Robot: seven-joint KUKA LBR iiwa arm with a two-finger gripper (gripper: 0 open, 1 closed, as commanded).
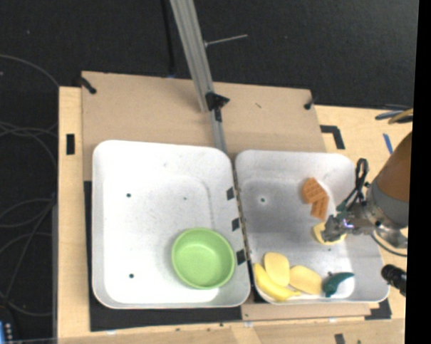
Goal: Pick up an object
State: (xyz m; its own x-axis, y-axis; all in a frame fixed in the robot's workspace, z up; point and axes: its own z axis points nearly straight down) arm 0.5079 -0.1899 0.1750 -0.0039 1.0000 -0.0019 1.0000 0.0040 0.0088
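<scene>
My gripper [332,230] is low over the right side of the right bin [272,184], and the arm comes in from the right edge. A small pale yellow object [320,233] sits right at the fingertips; whether it is between them I cannot make out. An orange waffle-like piece [315,195] lies just up and left of the gripper. Yellow banana-like pieces [286,275] lie along the front wall of the right bin, with a small teal object [337,282] to their right. A green bowl [202,257] sits in the left bin [129,199] near its front right corner.
A slanted metal pole [196,49] rises behind the bins from the bench's back. The two bins meet at a divider [237,218] with black clips. Tan bench board surrounds the bins, and cables lie on the dark floor at left.
</scene>
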